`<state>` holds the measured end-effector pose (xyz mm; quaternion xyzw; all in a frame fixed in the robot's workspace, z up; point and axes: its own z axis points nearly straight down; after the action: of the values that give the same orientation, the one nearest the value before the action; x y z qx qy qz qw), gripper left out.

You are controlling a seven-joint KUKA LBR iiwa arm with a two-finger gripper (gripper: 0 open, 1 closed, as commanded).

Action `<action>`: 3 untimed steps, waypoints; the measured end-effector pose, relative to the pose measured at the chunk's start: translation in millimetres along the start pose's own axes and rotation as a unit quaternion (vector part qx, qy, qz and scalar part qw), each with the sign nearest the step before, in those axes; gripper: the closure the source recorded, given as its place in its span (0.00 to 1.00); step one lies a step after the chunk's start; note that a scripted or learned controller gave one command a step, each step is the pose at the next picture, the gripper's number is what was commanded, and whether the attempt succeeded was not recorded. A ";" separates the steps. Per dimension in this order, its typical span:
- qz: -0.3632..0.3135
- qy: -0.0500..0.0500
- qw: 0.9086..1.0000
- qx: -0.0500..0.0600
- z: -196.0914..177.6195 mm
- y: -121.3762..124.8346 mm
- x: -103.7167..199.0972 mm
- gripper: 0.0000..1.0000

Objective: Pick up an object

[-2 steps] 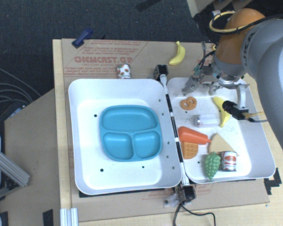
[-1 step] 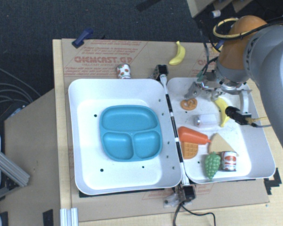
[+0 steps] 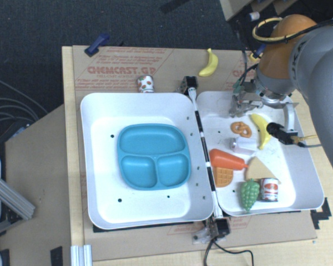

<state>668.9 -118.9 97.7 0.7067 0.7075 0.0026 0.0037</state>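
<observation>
My gripper (image 3: 245, 105) hung over the far corner of the right bin (image 3: 308, 173), low above its white floor, and I could not tell how it stood, because the wrist and its cabling covered the working end from above. Nothing showed in its grasp.

The nearest candidate was the yellow banana (image 3: 260, 129) (the one inside the bin, not the second banana (image 3: 208, 64) lying out on the cardboard beyond the rim). It lay just beside my gripper, toward the near side of the bin and a little to the view's right, its long axis running roughly from the far edge toward the near edge, slightly slanted. The pretzel (image 3: 241, 128) sat just left of it, close enough that a careless descent could have caught both.

Farther toward the near rim lay the carrot (image 3: 227, 159), the waffle (image 3: 223, 177), a green bumpy piece (image 3: 248, 193) and a small can (image 3: 270, 190), all well apart from my tool. The left bin (image 3: 94, 165) held a blue divided tray (image 3: 153, 155).

My arm came in from the view's right, the orange band (image 3: 283, 46) above the wrist, the forearm angled down toward the bin's far corner. I judged the pick not yet made.
</observation>
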 end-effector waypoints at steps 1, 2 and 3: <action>0.000 0.000 1.000 0.000 0.3 -0.2 0.1 0.00; 0.001 0.000 1.000 0.004 12.9 -2.6 -11.6 0.00; 0.001 0.000 1.000 0.004 12.8 -2.3 -14.3 0.00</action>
<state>666.7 -133.2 84.9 0.7071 0.7072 0.0001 0.0011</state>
